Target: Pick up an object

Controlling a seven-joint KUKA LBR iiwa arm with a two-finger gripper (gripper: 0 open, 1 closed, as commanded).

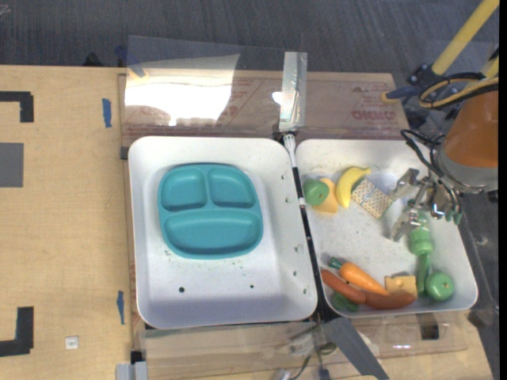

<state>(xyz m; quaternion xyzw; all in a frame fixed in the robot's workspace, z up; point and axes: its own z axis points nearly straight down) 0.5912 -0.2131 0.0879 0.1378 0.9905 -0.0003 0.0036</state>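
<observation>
1. Green cucumber-like toy (421, 240) lies in the right bin (467, 267), toward its right wall, just below the gripper (413, 212); I take it as the likeliest thing to pick, being the object closest to the gripper.
2. The gripper hangs low over the right part of that bin, its metal fingers pointing down and to the left. They look slightly parted with nothing visibly between them, though their tips are small and hard to read.
3. Other candidates in the same bin: a banana (349, 185) and a green pepper-like toy (318, 194) at the far left, a speckled flat piece (371, 200) between them and the gripper, a carrot (358, 275) and a red sausage-like piece (372, 296) along the near edge, a yellow block (402, 283) and a green apple (440, 286) at the near right.
4. These look like plastic play food: probably light, stiff, smooth and somewhat slippery, not fragile.
5. The green toy is long and rounded, so closing across its narrow width near the middle seems best; a grip on an end may let it pivot or squirt out.
6. The left bin (150, 291) holds a teal divided plate (211, 210).
</observation>
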